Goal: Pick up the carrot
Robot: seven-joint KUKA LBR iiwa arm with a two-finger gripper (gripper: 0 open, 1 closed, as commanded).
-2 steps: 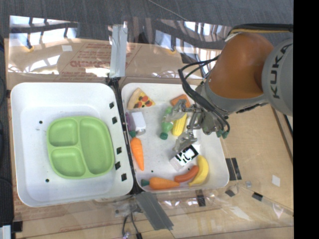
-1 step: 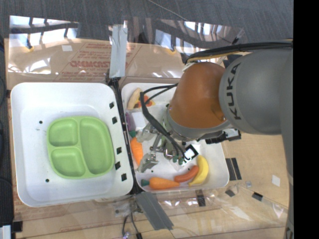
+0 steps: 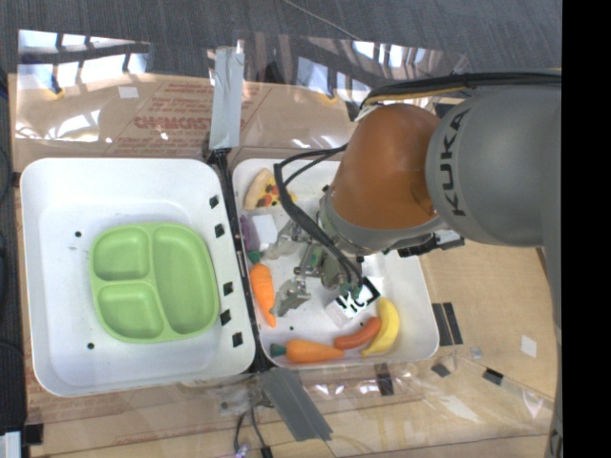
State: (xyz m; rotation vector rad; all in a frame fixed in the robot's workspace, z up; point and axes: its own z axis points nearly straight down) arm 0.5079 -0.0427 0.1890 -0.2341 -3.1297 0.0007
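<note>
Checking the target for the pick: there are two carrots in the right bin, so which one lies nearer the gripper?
The upright carrot by the bin's left wall, right beside the gripper. The other carrot lies flat along the bottom edge, farther away.

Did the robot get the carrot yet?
Not yet. The arm has reached into the right bin, and its gripper hangs right beside a carrot lying by the bin's left wall. That carrot rests on the bin floor. A second carrot lies along the front edge. Still left: closing on a carrot and lifting it.
</note>
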